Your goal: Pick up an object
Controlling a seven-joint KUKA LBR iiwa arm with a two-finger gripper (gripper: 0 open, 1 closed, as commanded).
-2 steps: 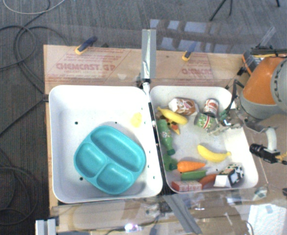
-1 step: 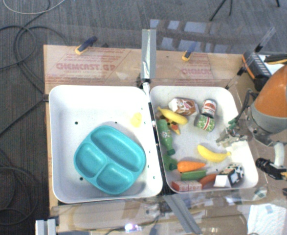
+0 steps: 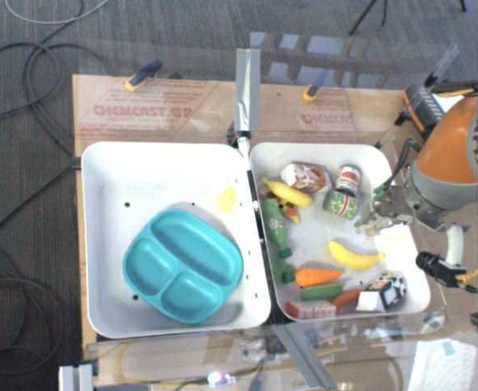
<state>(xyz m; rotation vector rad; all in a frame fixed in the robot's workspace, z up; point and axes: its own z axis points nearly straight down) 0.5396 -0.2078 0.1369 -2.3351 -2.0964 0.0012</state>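
Note:
The right bin (image 3: 397, 169) holds several toy foods. A yellow banana (image 3: 355, 256) lies near its middle right, and another banana (image 3: 287, 192) lies at the upper left beside a brown packet (image 3: 304, 176). A red-topped can (image 3: 348, 177) and a green-labelled can (image 3: 340, 204) stand together. An orange carrot (image 3: 318, 277) and a green bottle (image 3: 274, 222) lie along the left and lower parts. My gripper (image 3: 377, 217) hangs over the bin's right side, just right of the green-labelled can and above the banana. Nothing shows in its grasp.
The left bin (image 3: 108, 169) holds a teal divided plate (image 3: 183, 264) and a small yellow piece (image 3: 227, 199). A black-and-white box (image 3: 388, 290) and red items (image 3: 320, 308) crowd the right bin's lower edge. The orange-banded arm (image 3: 450, 157) stands over the right rim.

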